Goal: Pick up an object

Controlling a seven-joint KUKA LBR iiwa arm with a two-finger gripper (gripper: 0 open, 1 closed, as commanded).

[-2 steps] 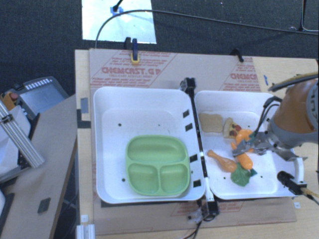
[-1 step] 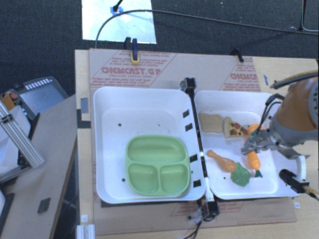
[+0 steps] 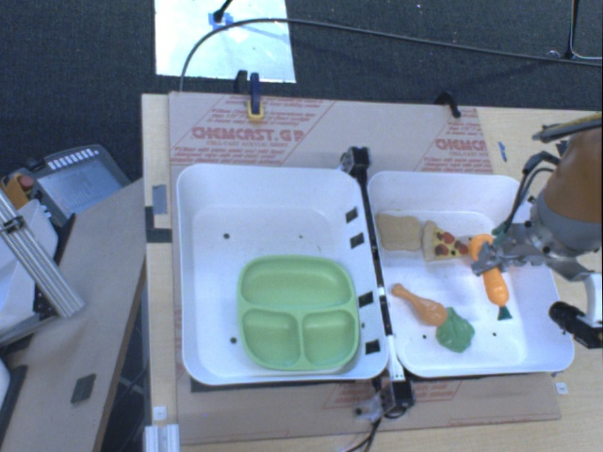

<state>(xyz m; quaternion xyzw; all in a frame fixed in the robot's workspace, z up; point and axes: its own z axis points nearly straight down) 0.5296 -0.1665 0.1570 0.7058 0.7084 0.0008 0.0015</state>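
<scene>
In the right bin (image 3: pixel 542 351) lie a bread slice (image 3: pixel 399 233), a pizza slice (image 3: pixel 443 243), a tan drumstick (image 3: pixel 420 304) and a green leafy piece (image 3: pixel 455 331). An orange carrot (image 3: pixel 497 290) with a dark green tip sits slanted at the bin's right side. My gripper (image 3: pixel 492 263) reaches in from the right and sits on the carrot's middle. A grey finger (image 3: pixel 485 267) crosses in front of the carrot, so the carrot stands between the fingers. The carrot's orange top end pokes out above the gripper.
The left bin (image 3: pixel 203 252) holds a green divided plate (image 3: pixel 299 312). A black divider with clips (image 3: pixel 370 262) runs between the two bins. The grey and orange arm (image 3: pixel 572 201) hangs over the right bin's right wall. A black fixture (image 3: pixel 577 321) sits at the right edge.
</scene>
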